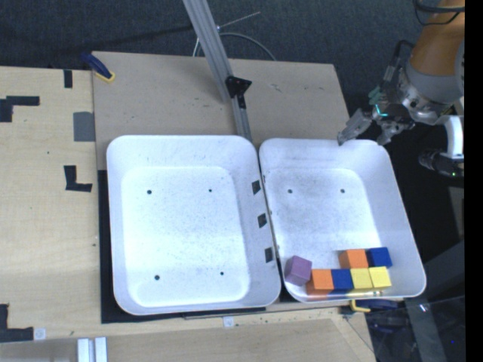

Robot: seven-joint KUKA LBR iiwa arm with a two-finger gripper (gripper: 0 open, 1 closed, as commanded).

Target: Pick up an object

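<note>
Several small blocks lie along the near edge of the right bin (pixel 392 183): a purple block (pixel 299 268), two orange blocks (pixel 322 279) (pixel 352 259), two blue blocks (pixel 342 278) (pixel 379 257) and two yellow blocks (pixel 362 278) (pixel 380 277). My gripper (pixel 367 129) hangs above the far right corner of that bin, well away from the blocks. Its two fingers stand apart with nothing between them.
The left bin (pixel 113 202) sits beside the right one, with dark clips along the shared rims. A slanted metal pole (pixel 211 40) rises behind the bins. A blue and yellow item (pixel 99 65) lies at the bench's far left.
</note>
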